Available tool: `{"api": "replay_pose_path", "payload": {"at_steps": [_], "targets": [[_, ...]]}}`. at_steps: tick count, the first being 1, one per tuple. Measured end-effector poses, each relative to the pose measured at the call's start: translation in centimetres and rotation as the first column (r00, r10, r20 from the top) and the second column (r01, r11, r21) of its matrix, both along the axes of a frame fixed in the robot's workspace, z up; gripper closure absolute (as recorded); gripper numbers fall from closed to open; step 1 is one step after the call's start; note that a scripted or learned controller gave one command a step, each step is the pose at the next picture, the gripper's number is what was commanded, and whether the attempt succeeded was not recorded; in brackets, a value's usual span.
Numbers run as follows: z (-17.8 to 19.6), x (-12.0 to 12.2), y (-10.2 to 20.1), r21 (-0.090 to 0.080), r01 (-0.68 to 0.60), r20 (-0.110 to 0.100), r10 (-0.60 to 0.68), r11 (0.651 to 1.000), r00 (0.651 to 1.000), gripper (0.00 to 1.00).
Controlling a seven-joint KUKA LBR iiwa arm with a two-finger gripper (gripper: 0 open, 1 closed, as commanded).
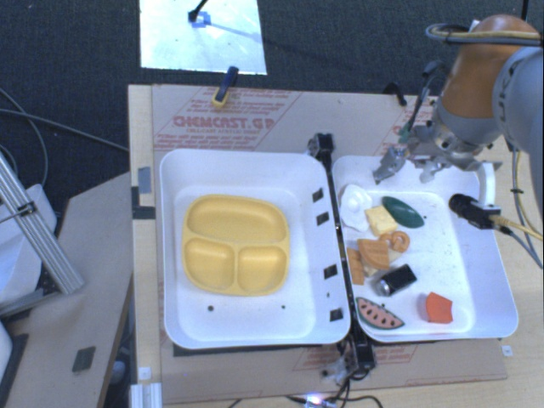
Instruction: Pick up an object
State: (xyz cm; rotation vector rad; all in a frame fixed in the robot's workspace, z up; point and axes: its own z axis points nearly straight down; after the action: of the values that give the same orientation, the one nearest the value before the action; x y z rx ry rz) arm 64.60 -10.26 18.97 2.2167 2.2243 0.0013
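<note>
"Reaching in from three o'clock in the camera view, Ben, the arm (484, 66) is bent over the right bin (501, 300), orange band up high, wrist tipped down toward nine o'clock."

"And the gripper (406, 170), Ana?"

"It hangs at the bin's twelve o'clock edge, just over the back rim. The two fingers stand apart with nothing between them."

"How about room to work?"

"Plenty on the three o'clock side, where bare white floor runs from the back rim right down the outer wall. The things crowd the nine o'clock half, up against the divider shared with the left bin (170, 253). That one carries a yellow divided plate (235, 243) in the middle, with bare floor all round it."

"Run me through the pieces."

"Nearest the gripper, toward its seven o'clock, there's a white lump (354, 199). Touching that is a yellow block (380, 220), and a dark green oval (402, 212) lies at the block's two o'clock, tilted. Below them sit tan pretzel-like pieces (374, 253) with a small ring (395, 241) on top. Then comes a black cylinder (396, 280) with a silver end, lying on its side. At the six o'clock rim there's a watermelon slice (379, 313), flat, rind outward. An orange-red block (439, 308) stands alone at five o'clock, clear of its neighbours."
</note>
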Motion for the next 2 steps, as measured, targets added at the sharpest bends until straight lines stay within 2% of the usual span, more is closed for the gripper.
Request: {"api": "replay_pose_path", "payload": {"at_steps": [1,2], "targets": [[-10.6,-7.5,2.0,-0.004,0.001,0.007,0.0,1.0,1.0,0.0],[-8.9,-7.1,1.7,-0.005,0.003,0.013,-0.003,1.0,1.0,1.0]]}}
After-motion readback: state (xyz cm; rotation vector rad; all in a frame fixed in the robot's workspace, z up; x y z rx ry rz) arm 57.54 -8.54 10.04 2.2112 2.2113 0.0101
